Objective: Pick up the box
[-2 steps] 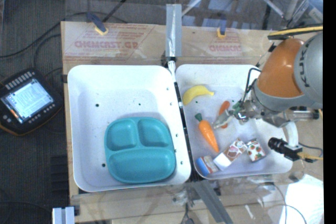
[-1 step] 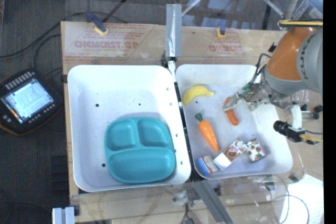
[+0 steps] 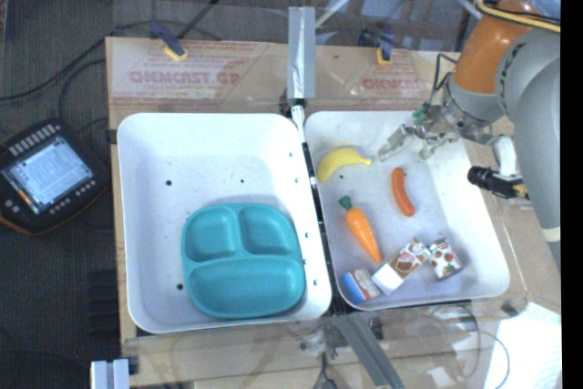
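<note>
We see two white bins from above. In the right bin [image 3: 474, 223], the gripper [image 3: 414, 137] hovers near the far wall, fingers spread and empty. The box [image 3: 412, 258] (small, printed carton) lies by the near wall, well apart, beside a carrot [image 3: 362, 230]. We judge the reach hasn't started.
</note>
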`<state>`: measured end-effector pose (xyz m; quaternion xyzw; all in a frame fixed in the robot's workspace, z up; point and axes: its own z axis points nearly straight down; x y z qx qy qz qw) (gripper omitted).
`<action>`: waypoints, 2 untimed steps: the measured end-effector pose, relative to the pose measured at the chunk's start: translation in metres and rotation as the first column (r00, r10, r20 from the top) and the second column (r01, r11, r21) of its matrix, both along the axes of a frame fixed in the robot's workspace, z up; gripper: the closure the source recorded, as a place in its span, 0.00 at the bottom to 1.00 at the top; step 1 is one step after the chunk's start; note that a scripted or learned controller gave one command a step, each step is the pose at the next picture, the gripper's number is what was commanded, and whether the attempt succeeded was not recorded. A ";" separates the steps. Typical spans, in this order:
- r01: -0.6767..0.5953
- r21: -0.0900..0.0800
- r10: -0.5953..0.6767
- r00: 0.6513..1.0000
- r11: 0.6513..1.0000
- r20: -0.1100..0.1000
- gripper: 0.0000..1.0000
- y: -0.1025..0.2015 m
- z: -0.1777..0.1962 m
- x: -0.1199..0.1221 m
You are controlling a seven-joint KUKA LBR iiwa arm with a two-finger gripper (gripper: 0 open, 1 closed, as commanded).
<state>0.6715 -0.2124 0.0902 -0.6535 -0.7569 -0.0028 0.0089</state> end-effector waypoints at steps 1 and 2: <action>-0.062 -0.018 0.062 0.998 0.998 0.011 0.00 -0.009 0.052 -0.002; -0.157 -0.016 0.157 0.988 0.987 0.008 0.00 -0.011 0.040 -0.077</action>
